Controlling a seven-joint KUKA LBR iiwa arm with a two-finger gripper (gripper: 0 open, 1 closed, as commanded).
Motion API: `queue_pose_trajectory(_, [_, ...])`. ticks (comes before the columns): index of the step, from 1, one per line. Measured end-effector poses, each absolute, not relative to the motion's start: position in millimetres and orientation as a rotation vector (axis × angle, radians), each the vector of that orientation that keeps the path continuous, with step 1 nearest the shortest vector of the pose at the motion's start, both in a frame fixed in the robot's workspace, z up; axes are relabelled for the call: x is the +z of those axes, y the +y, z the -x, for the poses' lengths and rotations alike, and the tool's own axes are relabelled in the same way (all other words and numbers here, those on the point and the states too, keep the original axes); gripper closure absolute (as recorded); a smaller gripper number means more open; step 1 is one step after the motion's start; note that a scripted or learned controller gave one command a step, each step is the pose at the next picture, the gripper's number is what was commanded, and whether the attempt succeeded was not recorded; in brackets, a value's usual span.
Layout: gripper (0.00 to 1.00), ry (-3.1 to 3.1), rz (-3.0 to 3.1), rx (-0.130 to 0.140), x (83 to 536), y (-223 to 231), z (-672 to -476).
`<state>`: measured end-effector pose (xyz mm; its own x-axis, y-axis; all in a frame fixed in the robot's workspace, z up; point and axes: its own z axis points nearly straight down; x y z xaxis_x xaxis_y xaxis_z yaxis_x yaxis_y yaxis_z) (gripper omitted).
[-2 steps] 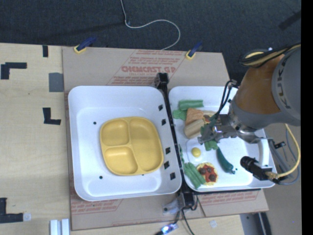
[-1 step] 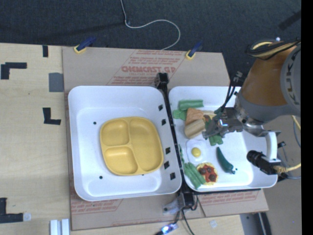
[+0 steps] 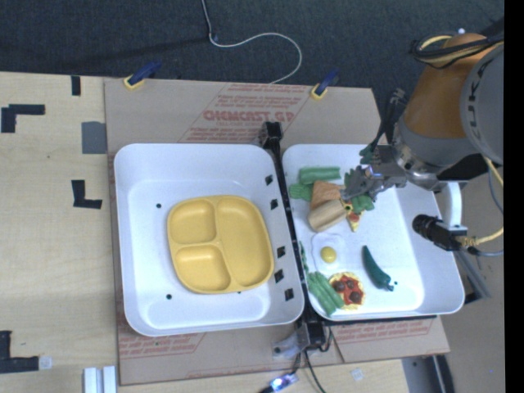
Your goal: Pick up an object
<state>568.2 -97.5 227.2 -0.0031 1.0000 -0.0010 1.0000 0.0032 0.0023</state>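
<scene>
The right bin (image 3: pixel 426 293) holds several toy foods: a green bean-like piece (image 3: pixel 319 173), a tan bread piece (image 3: pixel 326 205), a fried egg (image 3: pixel 328 252), a dark green chili (image 3: pixel 377 268), a pizza slice with red topping (image 3: pixel 347 290) and a green strip (image 3: pixel 320 291). My gripper (image 3: pixel 360 188) hangs low over the upper middle of this bin, just right of the bread piece, with a small green and yellow item (image 3: pixel 358 210) right under it. The fingers are dark and blurred into the wrist.
The left bin (image 3: pixel 139 178) carries a yellow three-compartment plate (image 3: pixel 219 244). A black divider with clips (image 3: pixel 282 219) runs between the bins. The arm's grey and orange body (image 3: pixel 450 97) looms over the right bin's upper right corner. A white cable (image 3: pixel 246 39) lies behind the bins.
</scene>
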Motion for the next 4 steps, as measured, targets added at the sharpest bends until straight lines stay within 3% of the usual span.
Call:
queue_pose_trajectory(1, [1.0, 2.225, -2.218, 0.0, 226.7, -94.0, -589.9])
queue_pose_trajectory(2, [1.0, 2.222, -2.222, -0.005, 215.0, -94.3, -573.2])
queue_pose_trajectory(4, [1.0, 2.223, -2.221, -0.002, 232.6, -91.4, -584.2])
